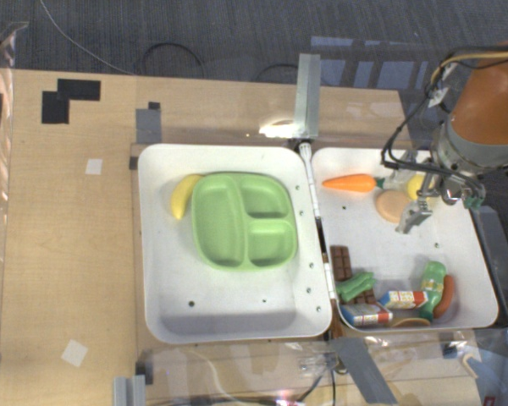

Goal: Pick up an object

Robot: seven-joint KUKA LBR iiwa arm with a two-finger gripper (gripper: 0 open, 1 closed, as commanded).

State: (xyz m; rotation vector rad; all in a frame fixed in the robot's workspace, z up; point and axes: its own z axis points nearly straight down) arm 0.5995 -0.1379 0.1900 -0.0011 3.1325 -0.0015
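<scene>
White plastic makes up both shallow bins on the wooden bench (68,252), and along the near edge of the right bin (457,269) a small heap of toy food crowds together: a green bottle-shaped piece (432,276) leaning against a reddish sausage (446,296) toward the near right corner, a little red-and-white packet (404,298) beside them, a second small tube (368,317) right at the near rim, a green vegetable piece (355,285) and a brown chocolate bar (341,263) lying close to the bin's left wall. In the left bin (165,303) a green divided plate (241,220) sits about mid-bin, slightly toward the far side, with a yellow banana (183,194) tucked against its far left edge. Farther back in the right bin, a tan round disc (392,205) lies near the far edge, with an orange carrot (350,183) just to its left, pointing toward the dividing wall. The gripper (415,214) hangs at the disc's right side, close over it, beneath the arm's orange band (489,100); a bit of something yellow (416,184) shows just behind the fingers. Whether the fingers are spread or pinched I cannot make out, and nothing is visibly caught between them.
</scene>
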